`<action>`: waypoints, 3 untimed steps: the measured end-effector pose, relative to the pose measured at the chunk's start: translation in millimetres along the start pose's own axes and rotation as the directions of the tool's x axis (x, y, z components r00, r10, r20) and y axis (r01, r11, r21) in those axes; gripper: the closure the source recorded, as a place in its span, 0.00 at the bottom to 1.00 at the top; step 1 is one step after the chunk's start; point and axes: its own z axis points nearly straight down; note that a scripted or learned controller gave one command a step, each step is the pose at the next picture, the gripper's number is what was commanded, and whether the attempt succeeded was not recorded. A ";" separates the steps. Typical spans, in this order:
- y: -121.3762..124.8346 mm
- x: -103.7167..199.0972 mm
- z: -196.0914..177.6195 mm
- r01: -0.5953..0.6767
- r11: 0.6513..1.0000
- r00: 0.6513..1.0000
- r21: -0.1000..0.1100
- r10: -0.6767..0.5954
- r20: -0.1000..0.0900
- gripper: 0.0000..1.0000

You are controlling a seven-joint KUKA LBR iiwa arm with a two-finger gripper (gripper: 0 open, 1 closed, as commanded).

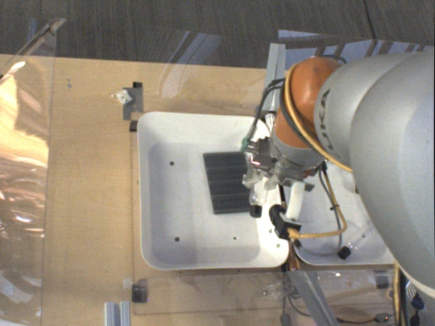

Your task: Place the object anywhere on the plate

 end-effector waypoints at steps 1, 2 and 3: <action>-30.5 57.2 49.0 -0.252 0.968 0.968 0.002 0.252 0.001 1.00; 80.4 121.2 80.6 0.005 1.000 1.000 0.000 -0.005 0.001 1.00; 64.2 182.8 19.5 0.521 0.854 0.854 -0.003 -0.521 0.000 1.00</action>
